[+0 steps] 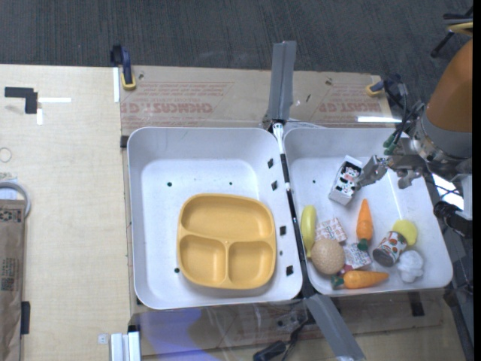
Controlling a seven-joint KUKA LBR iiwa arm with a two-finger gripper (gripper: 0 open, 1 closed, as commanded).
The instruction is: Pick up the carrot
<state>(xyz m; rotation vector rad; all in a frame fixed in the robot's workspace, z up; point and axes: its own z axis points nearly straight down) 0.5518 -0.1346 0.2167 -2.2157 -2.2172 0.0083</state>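
Camera view: two carrots lay in the right bin [443,265], one upright carrot [364,219] mid-bin, one front carrot [365,279] lying flat. One milk carton [346,180] sat beside the gripper [373,169]; its opening could not be judged. One yellow plate [226,241] occupied the left bin [143,224].

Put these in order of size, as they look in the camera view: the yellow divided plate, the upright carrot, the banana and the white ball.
1. yellow divided plate, by far the largest
2. banana and upright carrot: they look alike in length, so I do not rank them
3. white ball, the smallest
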